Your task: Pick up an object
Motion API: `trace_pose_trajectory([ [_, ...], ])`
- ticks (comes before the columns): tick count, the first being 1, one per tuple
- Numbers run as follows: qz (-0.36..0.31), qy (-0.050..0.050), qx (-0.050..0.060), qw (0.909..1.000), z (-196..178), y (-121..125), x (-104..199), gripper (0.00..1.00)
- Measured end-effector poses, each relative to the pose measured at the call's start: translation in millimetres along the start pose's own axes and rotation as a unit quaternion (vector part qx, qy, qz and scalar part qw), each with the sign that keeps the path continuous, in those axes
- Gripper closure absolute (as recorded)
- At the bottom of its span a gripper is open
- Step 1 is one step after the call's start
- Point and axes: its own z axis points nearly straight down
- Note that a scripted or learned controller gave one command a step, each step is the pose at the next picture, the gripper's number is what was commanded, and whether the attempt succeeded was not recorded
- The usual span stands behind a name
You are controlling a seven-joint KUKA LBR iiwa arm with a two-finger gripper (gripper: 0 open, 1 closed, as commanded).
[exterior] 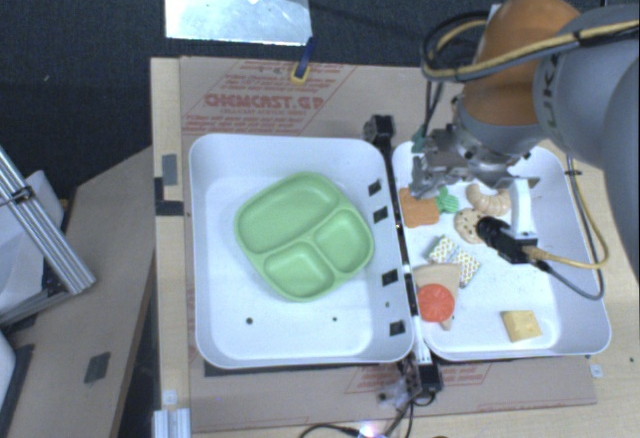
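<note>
**A:** Which piece is the likely target?

**B:** I'd judge the orange slab point(419, 210), flat in the right bin point(570, 326) at its upper left, close against the divider between the bins. It looks roughly square, so no long axis matters much.

**A:** And how does it lie from the tool?

**B:** The tool point(432, 182) hangs just above it and a touch toward the far side, so the slab sits directly below and slightly nearer the camera. A short drop, nudged toward the near edge, would put it over the slab.

**A:** Is the tool holding anything?

**B:** I see nothing gripped. Whether it is spread or closed I cannot tell; the tips are lost against the wrist hardware.

**A:** What crowds the spot?

**B:** A small green piece point(447, 198) touches the slab's right edge, and a tan curled piece point(489, 199) lies beyond that. Toward the near side are a checkered wafer point(453, 256) and a red round piece point(436, 302); a yellow block point(520, 325) sits well apart.

**A:** And the other bin?

**B:** The left bin point(215, 226) carries a green divided tray point(304, 235), across the divider from the arm.
</note>
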Motion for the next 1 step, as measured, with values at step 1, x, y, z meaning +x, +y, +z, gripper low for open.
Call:
trace_pose_trajectory([
  [1, -0.001, 0.000, -0.001, 1.0000, -9.2, -8.5, 62.9, 1.00],
])
